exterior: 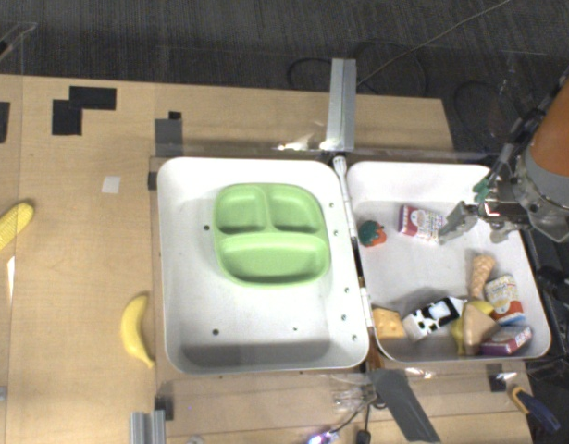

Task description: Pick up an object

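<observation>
Hovering over the right bin (534,289), the gripper (458,222) sits just beside the small carton (418,221); I cannot tell how the jaws stand. It should come down straight on the carton, clear of the strawberry (372,233). Its label is too small to read.

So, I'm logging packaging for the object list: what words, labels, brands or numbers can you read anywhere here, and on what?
No text can be read here.
Small carton in the right bin: maroon and white print, too blurred to read.
Can and flat packet in that bin's corner: coloured labels, too small to read.
Black squares on the bench: plain marks, no lettering.
</observation>
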